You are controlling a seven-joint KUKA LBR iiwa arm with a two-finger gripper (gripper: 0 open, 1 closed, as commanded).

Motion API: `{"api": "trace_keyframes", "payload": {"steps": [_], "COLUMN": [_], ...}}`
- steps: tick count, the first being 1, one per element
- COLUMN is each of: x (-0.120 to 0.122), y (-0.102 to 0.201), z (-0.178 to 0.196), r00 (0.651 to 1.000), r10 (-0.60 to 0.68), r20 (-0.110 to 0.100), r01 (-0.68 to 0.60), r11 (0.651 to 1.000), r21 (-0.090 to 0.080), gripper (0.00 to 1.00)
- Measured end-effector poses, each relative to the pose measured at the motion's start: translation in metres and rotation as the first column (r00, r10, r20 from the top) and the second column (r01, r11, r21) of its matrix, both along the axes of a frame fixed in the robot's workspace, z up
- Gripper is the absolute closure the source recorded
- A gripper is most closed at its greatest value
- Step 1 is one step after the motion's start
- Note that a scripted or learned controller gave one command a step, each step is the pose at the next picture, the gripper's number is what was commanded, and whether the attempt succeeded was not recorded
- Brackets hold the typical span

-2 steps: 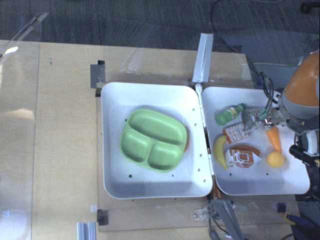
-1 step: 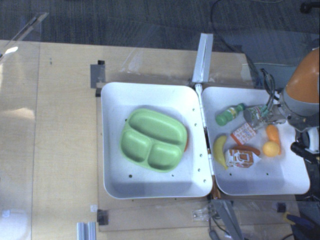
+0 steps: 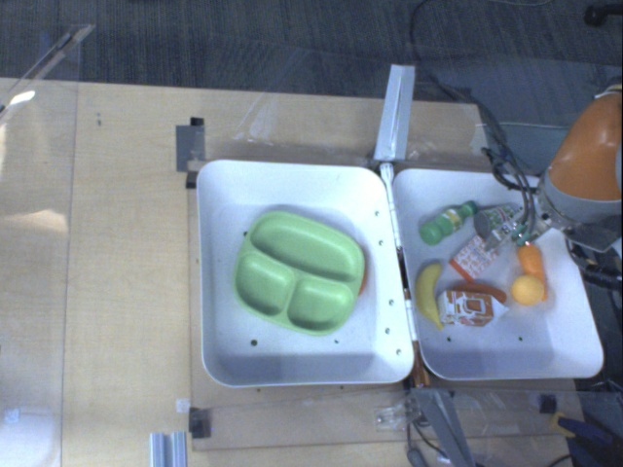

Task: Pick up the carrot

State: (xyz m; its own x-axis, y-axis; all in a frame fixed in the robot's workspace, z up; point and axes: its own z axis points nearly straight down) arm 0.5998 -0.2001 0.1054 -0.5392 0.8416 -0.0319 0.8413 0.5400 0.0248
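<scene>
Left bin [image 3: 292, 368] is carrying a green sectioned tray [image 3: 299, 270], sitting roughly centred and taking no part in this pick. Right bin [image 3: 574, 353] is holding the clutter: a banana [image 3: 429, 295] lying along its left wall, a green bottle [image 3: 447, 221] above it, a red-and-white packet [image 3: 471, 305] in the middle, an orange ball [image 3: 528, 291] to the right of that. The carrot [image 3: 531, 261] is lying just above the ball, touching or nearly touching it, its long axis running near-vertical on the page, top end pointing toward the wrist. The jaws [image 3: 521, 230] are hanging just above that top end; cannot tell how far they are parted or whether anything is in them. Judgement: the carrot is lying directly below-right of the jaws, so a short descent along its axis is what is needed.
</scene>
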Motion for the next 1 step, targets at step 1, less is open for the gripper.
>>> {"api": "trace_keyframes", "payload": {"steps": [1], "x": [0.0726], "y": [0.0357], "z": [-0.0158], "r00": [0.988], "r10": [0.153], "r20": [-0.026], "r01": [-0.153], "r11": [0.988], "r21": [0.01], "gripper": [1.0]}}
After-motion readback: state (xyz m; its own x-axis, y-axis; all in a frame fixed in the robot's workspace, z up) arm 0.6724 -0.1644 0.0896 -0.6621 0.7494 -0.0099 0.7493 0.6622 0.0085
